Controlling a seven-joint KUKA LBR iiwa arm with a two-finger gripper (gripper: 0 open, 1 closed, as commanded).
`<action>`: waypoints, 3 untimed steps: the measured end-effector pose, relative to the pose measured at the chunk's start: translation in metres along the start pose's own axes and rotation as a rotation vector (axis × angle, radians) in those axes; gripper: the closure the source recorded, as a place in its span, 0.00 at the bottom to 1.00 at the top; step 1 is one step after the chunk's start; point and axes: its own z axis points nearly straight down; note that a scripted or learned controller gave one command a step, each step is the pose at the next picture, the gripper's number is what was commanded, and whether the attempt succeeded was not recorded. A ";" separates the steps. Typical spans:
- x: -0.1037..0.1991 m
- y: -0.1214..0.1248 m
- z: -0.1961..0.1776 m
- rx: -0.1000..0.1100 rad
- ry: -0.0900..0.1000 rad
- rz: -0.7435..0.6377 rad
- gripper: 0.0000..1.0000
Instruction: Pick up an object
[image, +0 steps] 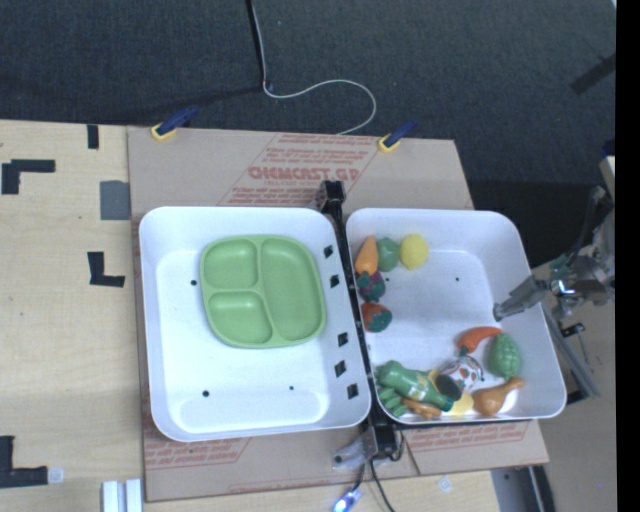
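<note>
The right white bin (470, 225) holds several toy foods. A yellow lemon (413, 250), an orange carrot (366, 254), a dark green piece (372, 285) and a red piece (377, 317) lie along its left wall. A red-orange piece (480, 337), a green leafy piece (504, 354), a white and red toy (462, 375), a green vegetable (399, 379) and an orange pear shape (489, 400) crowd the near right corner. My gripper (510, 303) reaches in over the bin's right rim, above and just right of the red-orange piece, holding nothing that I can see.
In the left white bin (165, 300) lies a green divided plate (264, 290). Black clips (343, 340) join the two bins along the middle. Both bins rest on a cardboard sheet (290, 170), and a white cable (320, 90) loops behind it.
</note>
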 end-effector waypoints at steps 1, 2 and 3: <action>-0.010 -0.006 -0.241 -0.020 -0.009 -0.001 0.00; -0.009 -0.006 -0.242 -0.003 -0.004 0.000 1.00; 0.069 -0.006 -0.285 -0.007 -0.001 -0.008 1.00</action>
